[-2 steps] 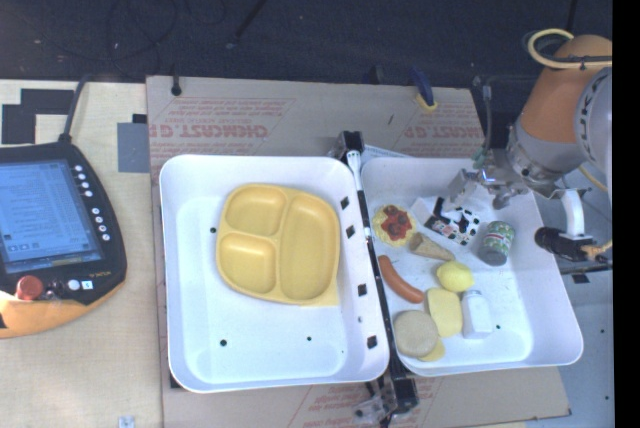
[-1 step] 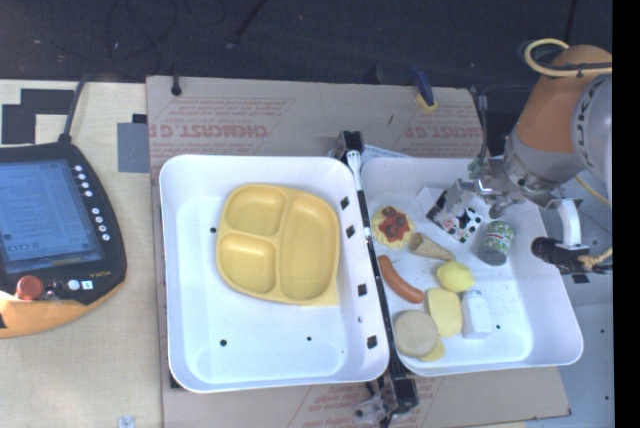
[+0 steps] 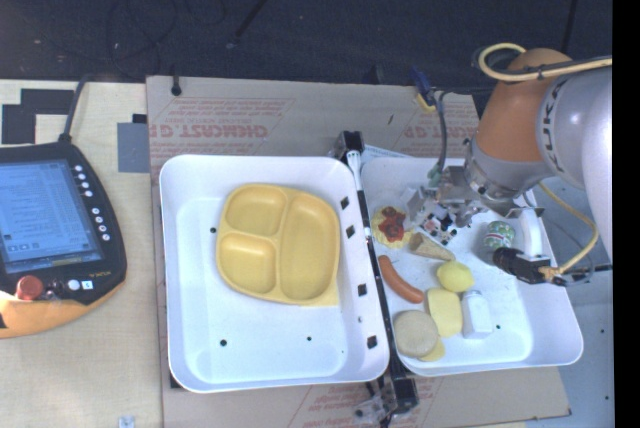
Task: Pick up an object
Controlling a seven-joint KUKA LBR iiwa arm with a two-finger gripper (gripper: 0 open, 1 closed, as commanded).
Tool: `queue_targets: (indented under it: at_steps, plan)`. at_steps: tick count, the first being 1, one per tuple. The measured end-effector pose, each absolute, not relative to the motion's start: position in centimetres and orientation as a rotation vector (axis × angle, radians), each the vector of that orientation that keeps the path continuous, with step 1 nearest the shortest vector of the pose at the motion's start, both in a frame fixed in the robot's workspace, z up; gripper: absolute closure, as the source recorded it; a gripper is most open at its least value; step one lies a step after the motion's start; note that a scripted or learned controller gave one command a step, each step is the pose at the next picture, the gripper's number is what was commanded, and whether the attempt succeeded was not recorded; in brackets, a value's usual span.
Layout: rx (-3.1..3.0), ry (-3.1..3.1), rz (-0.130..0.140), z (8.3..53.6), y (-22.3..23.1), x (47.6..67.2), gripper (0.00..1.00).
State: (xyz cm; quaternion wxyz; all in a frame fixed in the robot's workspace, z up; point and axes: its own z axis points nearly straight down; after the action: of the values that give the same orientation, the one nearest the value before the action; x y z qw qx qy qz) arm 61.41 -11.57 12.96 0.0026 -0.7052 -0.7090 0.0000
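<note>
The right bin holds several toy foods. An orange sausage lies near its left wall, with a round yellow lemon and a yellow block to its right. A beige bun sits at the front. A pizza wedge and a red piece lie further back. My gripper hangs low over the back middle of this bin, just above the pizza wedge and right of the red piece. I see nothing held in it.
The left bin carries a yellow divided plate. A white block and a green-and-white round item lie in the right bin under the arm. A tablet pendant rests on the bench's left.
</note>
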Motion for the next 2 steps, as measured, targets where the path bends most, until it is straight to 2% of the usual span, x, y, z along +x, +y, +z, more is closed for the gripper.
queue_targets:
  at_steps: [1, 2]
  plan:
    - [-2.235, -2.234, -0.016, 11.5, -10.3, 63.7, 0.0]
    - [-2.236, -2.234, -0.004, 10.7, -10.1, 64.9, 0.0]
